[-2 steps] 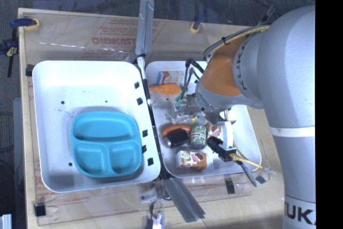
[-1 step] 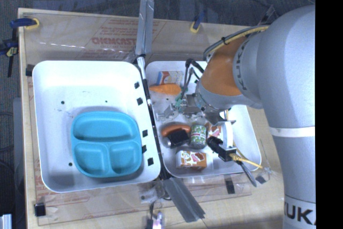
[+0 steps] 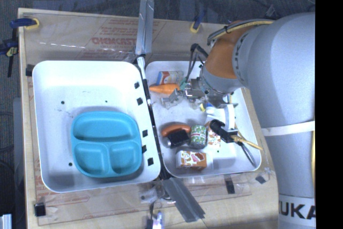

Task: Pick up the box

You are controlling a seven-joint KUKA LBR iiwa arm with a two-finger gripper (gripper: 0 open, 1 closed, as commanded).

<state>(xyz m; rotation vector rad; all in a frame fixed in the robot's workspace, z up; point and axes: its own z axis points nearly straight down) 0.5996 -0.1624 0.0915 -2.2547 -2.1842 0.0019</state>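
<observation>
A blue tray (image 3: pixel 105 144) lies in the left bin (image 3: pixel 53 83). In the right bin (image 3: pixel 249 161), the box (image 3: pixel 192 159) lies at 6 o'clock. The gripper (image 3: pixel 188 91) hovers at 12 o'clock; its grip cannot be told.

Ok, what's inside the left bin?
A blue tray with three compartments lies in the left bin, toward its near side. Whatever sits under the tray is covered.

A wooden bench (image 3: pixel 64 29) bears two white bins (image 3: pixel 53 78) side by side.
</observation>
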